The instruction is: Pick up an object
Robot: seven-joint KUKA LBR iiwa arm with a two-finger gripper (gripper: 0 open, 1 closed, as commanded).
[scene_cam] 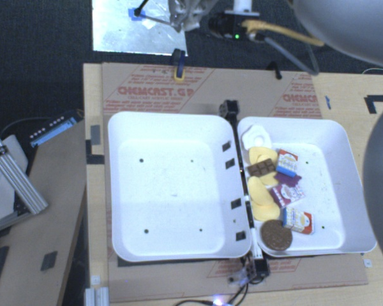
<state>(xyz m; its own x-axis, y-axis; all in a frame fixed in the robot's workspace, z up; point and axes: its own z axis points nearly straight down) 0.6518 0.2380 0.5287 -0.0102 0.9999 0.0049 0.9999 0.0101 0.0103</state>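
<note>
The right white bin (335, 171) holds a cluster of small objects along its left side. A white cup-like piece (255, 136) lies at the top, with yellow slices (263, 195) and a brown chocolate bar (262, 167) under it. Beside these sit a blue and red packet (287, 163), a purple packet (287, 178) and a red and white packet (298, 220). A round brown disc (276, 236) lies at the bin's near corner. My gripper (185, 11) hangs far back above the bench's rear edge, well away from both bins. The grey arm (345, 8) blurs across the top right.
The left white bin (172, 183) adjoins the right one, joined by black clips (235, 183) along the shared wall. Both rest on a cardboard sheet (153, 91). A metal plate (124, 18) lies at the back left and an aluminium rail (13, 171) at the far left.
</note>
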